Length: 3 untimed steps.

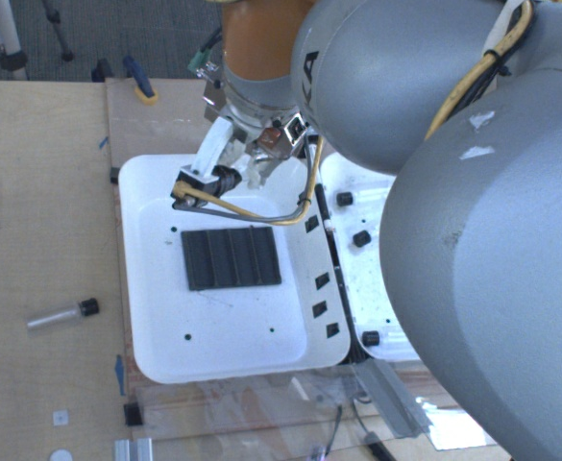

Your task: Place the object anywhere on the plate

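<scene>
My end effector point(259, 166) hangs over the white shallow bin point(156, 344), can't tell if it's apart, together or clamped on the object; black ribbed rectangular plate point(232, 257) sits near, just below-left of it, so I'd centre over the plate, descend slowly, release low.

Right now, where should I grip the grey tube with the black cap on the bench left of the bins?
Likely the tube mid-barrel, straight down, closing across its width: it lies flat on the bench, long axis roughly left to right in the view, and the black cap at its right end looks thicker.
</scene>
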### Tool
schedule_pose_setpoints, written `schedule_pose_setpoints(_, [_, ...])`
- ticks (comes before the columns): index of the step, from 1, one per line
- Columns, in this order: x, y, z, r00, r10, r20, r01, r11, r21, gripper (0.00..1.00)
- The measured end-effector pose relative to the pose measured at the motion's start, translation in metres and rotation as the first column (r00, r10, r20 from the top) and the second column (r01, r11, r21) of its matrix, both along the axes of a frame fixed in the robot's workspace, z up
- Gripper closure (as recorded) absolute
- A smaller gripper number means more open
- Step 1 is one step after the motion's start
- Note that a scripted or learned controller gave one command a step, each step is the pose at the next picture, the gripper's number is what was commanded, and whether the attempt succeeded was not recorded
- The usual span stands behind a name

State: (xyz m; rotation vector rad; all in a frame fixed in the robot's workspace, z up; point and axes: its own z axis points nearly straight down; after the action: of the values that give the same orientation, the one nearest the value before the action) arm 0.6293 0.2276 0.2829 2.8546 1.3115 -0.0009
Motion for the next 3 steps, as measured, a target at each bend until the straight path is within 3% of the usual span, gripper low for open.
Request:
schedule_pose_setpoints(1, [0.009, -0.002, -0.027, 0.993, 0.117, -0.005, -0.117, 0.993, 0.000, 1.00])
schedule_pose_setpoints(2, [-0.001, -0.001, 0.152, 0.887, 0.462, 0.002, -0.462, 0.887, 0.000, 1.00])
schedule_pose_setpoints(3, [0.012, -0.003, -0.046, 0.877, 0.480, -0.002, -0.480, 0.877, 0.002, 1.00])
